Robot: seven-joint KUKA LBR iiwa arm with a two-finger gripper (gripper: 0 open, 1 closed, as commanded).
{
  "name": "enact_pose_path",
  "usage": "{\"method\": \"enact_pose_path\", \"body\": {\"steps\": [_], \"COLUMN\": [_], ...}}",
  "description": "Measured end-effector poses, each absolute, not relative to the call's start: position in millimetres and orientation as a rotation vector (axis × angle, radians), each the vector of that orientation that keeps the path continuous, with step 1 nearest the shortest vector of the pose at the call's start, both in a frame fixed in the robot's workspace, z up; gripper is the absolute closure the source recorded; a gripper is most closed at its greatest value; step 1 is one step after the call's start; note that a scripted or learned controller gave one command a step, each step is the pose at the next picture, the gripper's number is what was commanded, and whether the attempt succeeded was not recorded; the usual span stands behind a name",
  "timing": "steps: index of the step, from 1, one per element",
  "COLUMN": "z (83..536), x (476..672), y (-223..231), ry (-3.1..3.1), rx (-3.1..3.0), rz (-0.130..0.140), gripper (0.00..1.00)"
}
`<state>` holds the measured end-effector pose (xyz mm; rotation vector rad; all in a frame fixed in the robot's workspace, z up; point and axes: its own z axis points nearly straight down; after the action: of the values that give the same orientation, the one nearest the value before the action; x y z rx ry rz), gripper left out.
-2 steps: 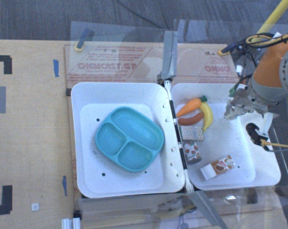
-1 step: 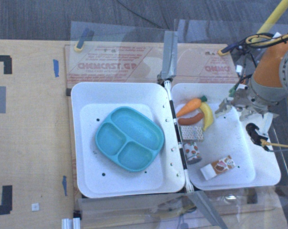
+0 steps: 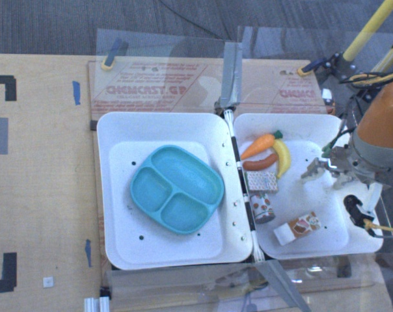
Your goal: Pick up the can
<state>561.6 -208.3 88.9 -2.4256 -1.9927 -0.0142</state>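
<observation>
The can (image 3: 262, 208) is small, with a white and reddish label. It stands at the left wall of the right bin (image 3: 333, 239), just below a small patterned box (image 3: 261, 182). My gripper (image 3: 328, 172) hangs over the right half of that bin, well to the right of the can and slightly farther back. Its fingers are spread open with nothing between them. The grey arm with its orange band (image 3: 382, 119) comes in from the right edge.
A carrot (image 3: 257, 145), a banana (image 3: 283, 156) and a sausage (image 3: 259, 162) lie at the back left of the right bin. A small carton (image 3: 297, 228) lies near its front. The left bin (image 3: 112, 194) holds a blue divided plate (image 3: 177, 188).
</observation>
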Motion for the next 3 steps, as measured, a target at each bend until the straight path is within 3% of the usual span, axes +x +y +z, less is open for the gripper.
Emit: {"method": "enact_pose_path", "body": {"steps": [1, 2, 3], "z": [88.2, 88.5, 95.7], "x": [620.5, 599.7, 631.6], "y": [-207.5, -207.0, -207.5], "ry": [-1.872, -1.894, -1.815], "rx": [-2.515, -2.504, -2.558], "rz": [-0.017, -0.016, -0.006], "gripper": [0.00, 0.00, 0.00]}}
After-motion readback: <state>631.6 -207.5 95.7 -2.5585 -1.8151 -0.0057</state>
